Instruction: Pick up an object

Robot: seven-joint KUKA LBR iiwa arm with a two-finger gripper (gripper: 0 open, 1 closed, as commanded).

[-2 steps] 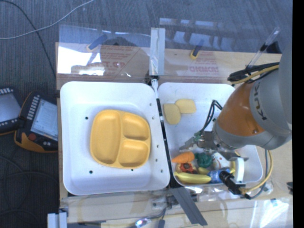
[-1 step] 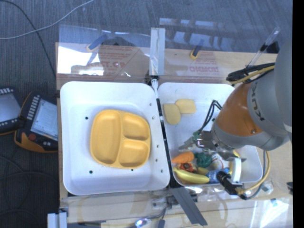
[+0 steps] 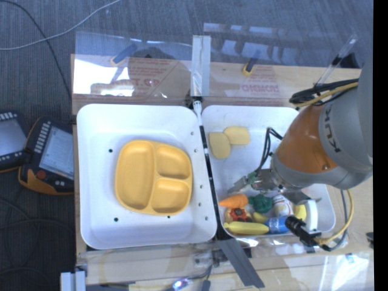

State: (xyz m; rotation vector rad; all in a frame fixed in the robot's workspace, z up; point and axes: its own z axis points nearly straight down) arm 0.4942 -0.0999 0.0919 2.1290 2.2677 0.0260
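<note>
The right bin (image 3: pixel 242 117) holds a pile of small toy foods at its near end. An orange carrot (image 3: pixel 233 201) lies at the pile's left, a yellow banana (image 3: pixel 247 228) along the front wall, and a green piece (image 3: pixel 262 202) between them. A blue item (image 3: pixel 276 224) and a yellow-and-white item (image 3: pixel 303 212) lie further right. Two pale yellow pieces (image 3: pixel 219 144) (image 3: pixel 237 136) rest apart near the bin's far left corner. My gripper (image 3: pixel 259 185) hangs low over the pile, just above the green piece and the carrot. The arm's wrist hides the bin's right side.
The left bin (image 3: pixel 97 132) carries a yellow divided plate (image 3: pixel 153 176) at its middle. A raised divider (image 3: pixel 206 162) separates the two bins. A handheld pendant (image 3: pixel 48 156) lies on the floor to the left. Cables (image 3: pixel 321 93) run along the arm at the right.
</note>
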